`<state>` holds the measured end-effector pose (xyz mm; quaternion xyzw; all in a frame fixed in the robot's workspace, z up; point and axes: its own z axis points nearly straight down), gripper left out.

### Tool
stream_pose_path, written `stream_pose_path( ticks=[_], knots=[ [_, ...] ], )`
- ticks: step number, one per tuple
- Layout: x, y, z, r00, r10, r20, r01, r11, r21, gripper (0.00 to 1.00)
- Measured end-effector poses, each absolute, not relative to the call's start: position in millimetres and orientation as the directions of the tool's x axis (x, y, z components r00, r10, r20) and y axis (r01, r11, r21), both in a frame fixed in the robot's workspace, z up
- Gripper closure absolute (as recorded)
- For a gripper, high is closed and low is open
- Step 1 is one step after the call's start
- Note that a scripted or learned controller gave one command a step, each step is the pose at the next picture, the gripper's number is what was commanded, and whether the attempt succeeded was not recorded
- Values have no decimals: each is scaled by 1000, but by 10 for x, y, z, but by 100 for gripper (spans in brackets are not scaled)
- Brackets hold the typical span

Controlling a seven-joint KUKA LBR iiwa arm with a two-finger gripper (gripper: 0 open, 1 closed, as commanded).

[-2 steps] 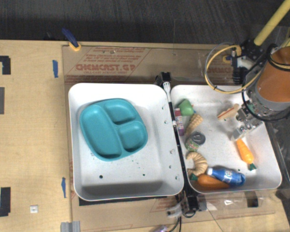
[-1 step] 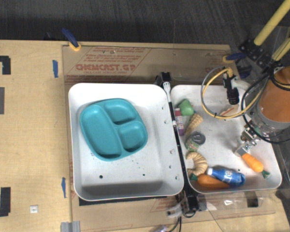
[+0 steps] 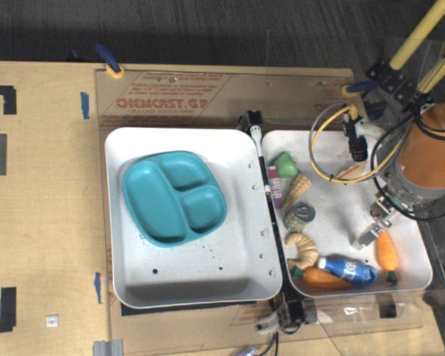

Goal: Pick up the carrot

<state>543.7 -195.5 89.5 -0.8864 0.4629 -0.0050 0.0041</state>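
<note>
Arm [image 3: 429, 158]: reaching in at right of frame, wrist angling down-left. Gripper [image 3: 377, 225]: hovering just left of carrot [image 3: 387, 251] in right bin [image 3: 423, 277]; jaw state unclear.

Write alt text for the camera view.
The robot's claw hangs over the right white bin, just left of an orange carrot. That bin also holds a blue bottle and small toys; the left bin holds a teal divided plate.
</note>
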Motion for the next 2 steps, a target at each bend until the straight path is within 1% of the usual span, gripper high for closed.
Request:
stream_pose_path(
  ticks=[1, 2],
  knots=[
    [4978, -1998, 897, 566, -825, -1, -825, -565, -20, 0],
    [4877, -2034, 897, 702, -712, 2, -712, -702, -25, 0]
  ],
)
